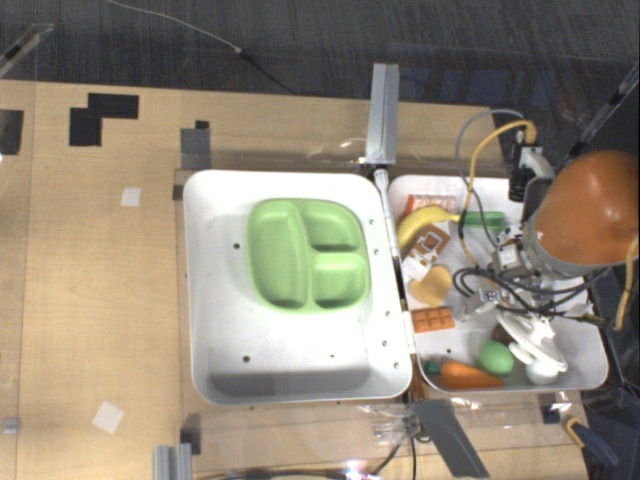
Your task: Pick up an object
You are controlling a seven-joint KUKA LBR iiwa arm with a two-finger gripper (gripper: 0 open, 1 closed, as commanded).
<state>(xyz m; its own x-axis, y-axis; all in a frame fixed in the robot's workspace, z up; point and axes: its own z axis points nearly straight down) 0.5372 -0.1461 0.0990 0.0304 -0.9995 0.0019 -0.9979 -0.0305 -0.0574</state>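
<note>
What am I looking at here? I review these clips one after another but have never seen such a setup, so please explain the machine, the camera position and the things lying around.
This is one camera fixed above a wooden bench, looking down at a slant. On the bench sit two shallow white bins side by side. The left bin holds a green divided plate. The right bin holds toy food: a banana, a small brown-and-white box, a tan wedge, an orange block, a green ball and a carrot.

The machine is a robot arm reaching in from the right; the big orange dome is part of it, with cables around it. Its hand hangs low over the right bin, near the green ball. I cannot tell whether it holds anything; nothing is plainly in its grasp.
</note>
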